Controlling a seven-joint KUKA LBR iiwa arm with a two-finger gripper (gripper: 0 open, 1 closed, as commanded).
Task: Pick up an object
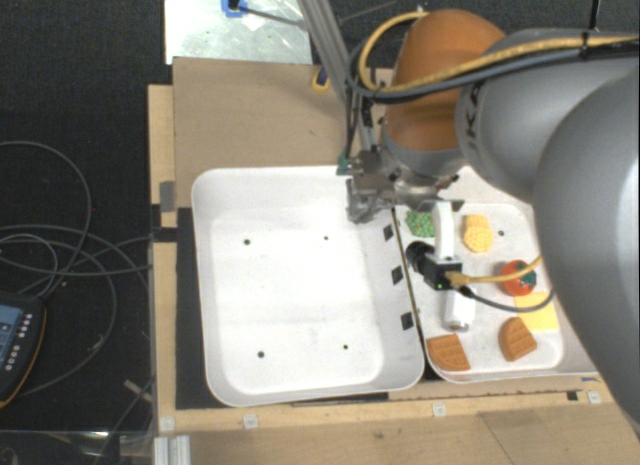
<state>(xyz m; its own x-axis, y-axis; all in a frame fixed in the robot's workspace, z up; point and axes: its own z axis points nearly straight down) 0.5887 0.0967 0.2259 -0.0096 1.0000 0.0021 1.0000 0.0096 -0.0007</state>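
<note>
The gripper [362,201] hangs over the seam between the 2 bins, and I cannot tell whether it is open or closed. The objects lie to its right in the right bin [492,365]: a knobbly green piece [420,223] nearest, a round gridded yellow waffle [477,234], a red lump [518,278], a flat yellow block [543,315] and 2 ribbed brown wedges [448,353]. The left bin [290,293] is smooth white plastic.

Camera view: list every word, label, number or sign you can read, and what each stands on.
Nothing can be read.
Arm: dark lettering beside the orange band, partly hidden, unreadable.
Handheld pendant at the left edge: screen too small and blurred to read.
</note>
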